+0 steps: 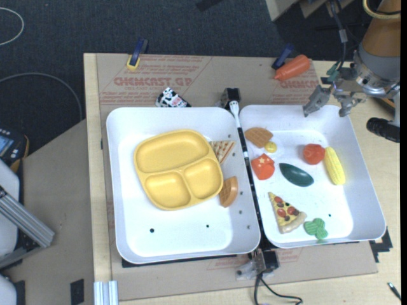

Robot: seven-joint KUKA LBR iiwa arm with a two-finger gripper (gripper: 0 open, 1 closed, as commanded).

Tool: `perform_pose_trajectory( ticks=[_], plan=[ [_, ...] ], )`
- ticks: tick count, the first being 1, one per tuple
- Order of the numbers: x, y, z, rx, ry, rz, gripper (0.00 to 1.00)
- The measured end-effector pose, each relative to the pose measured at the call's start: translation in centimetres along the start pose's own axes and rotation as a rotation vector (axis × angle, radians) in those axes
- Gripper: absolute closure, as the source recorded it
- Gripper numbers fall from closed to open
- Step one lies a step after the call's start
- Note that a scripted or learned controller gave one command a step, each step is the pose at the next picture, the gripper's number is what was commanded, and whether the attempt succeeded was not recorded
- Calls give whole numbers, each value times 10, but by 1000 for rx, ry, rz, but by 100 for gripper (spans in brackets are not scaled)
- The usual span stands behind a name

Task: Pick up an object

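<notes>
My gripper (330, 108) hangs open above the far edge of the right bin (362, 189), fingers spread and nothing between them. Below it in that bin lie a red tomato (313, 153), a yellow corn cob (334, 165), a dark green avocado-like piece (296, 174), a red strawberry (262, 166), a small yellow ball (271, 147), a brown cookie-like piece (258, 135), a pizza slice (284, 212) and green broccoli (316, 227).
The left bin (127, 227) holds a yellow divided plate (178, 168), a waffle piece (222, 149) and a brown bread piece (229, 191). An orange carrot (292, 67) and a black-and-white toy (172, 98) lie on the bench behind the bins.
</notes>
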State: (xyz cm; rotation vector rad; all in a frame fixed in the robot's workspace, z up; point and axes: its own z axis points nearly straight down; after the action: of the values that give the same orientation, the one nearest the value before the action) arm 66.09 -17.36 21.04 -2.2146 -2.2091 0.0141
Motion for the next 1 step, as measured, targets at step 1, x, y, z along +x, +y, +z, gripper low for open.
perform_pose_trajectory(
  ticks=[1],
  plan=[
    [1,3,-10,-15,-3,-3,0]
  ],
)
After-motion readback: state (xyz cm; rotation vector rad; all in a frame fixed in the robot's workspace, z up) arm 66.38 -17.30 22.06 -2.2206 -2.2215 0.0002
